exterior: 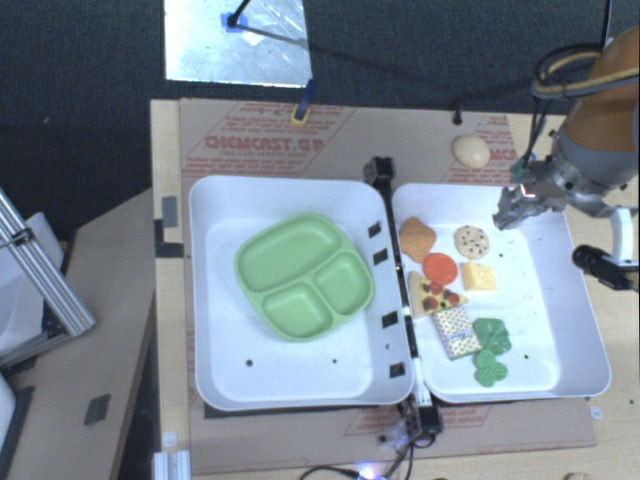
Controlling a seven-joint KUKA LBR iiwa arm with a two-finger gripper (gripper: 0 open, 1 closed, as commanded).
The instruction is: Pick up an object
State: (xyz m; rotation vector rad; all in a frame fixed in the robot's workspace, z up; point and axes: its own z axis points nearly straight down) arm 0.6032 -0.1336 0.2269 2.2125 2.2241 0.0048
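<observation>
Gripper (512, 208): over the right bin's (560, 298) far edge, beside the cookie (470, 241)
Opening: cannot tell
Hold: nothing seen between its tips

one fixed camera looks down at a slant from above the bench (250, 128), far enough to take in both white bins (230, 368) whole, arm (600, 118) entering from the right
</observation>
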